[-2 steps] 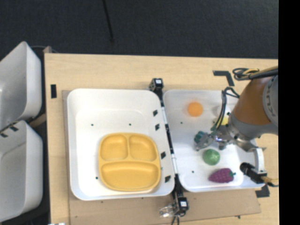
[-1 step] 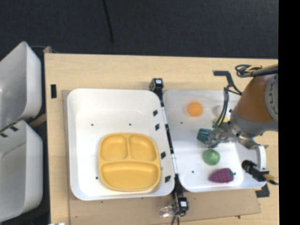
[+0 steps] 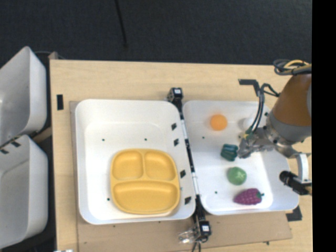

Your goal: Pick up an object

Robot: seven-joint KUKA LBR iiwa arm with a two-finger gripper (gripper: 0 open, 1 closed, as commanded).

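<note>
Teal and blocky, the small toy sat in the right bin, just beside my gripper; I could not tell how my jaws stood. I judged it light, stiff plastic, somewhat slick, best pinched across its short flat sides. Nearer the camera lay a purple grape bunch and a green pepper, the pepper near enough to bump. Farther off sat an orange ball. The left bin held a yellow divided tray.

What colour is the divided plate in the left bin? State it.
Yellow. The divided plate shows plainly in the camera view.
</note>
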